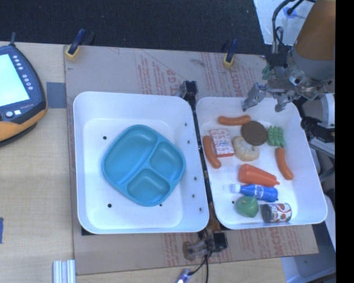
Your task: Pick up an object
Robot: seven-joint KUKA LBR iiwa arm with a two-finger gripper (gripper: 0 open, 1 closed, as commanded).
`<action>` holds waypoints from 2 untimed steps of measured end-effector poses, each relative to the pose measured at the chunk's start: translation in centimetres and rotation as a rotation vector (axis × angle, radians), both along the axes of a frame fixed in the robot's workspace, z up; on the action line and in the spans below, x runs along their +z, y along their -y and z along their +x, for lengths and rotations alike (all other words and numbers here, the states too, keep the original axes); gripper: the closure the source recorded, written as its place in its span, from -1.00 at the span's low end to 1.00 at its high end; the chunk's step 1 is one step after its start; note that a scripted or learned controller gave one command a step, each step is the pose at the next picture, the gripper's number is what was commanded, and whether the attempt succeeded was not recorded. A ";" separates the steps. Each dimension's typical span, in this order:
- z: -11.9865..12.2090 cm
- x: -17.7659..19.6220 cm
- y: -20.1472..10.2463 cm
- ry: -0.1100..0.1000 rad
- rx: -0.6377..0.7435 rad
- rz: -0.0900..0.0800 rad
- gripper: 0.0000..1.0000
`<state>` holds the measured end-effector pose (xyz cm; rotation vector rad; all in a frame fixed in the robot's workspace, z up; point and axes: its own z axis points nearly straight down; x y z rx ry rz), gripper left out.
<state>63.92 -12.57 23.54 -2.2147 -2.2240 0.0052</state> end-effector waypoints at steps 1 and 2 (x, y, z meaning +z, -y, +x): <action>1.8 -14.2 -0.4 0.003 0.004 -0.002 -1.00; 1.8 -13.1 -0.2 0.003 0.006 -0.004 1.00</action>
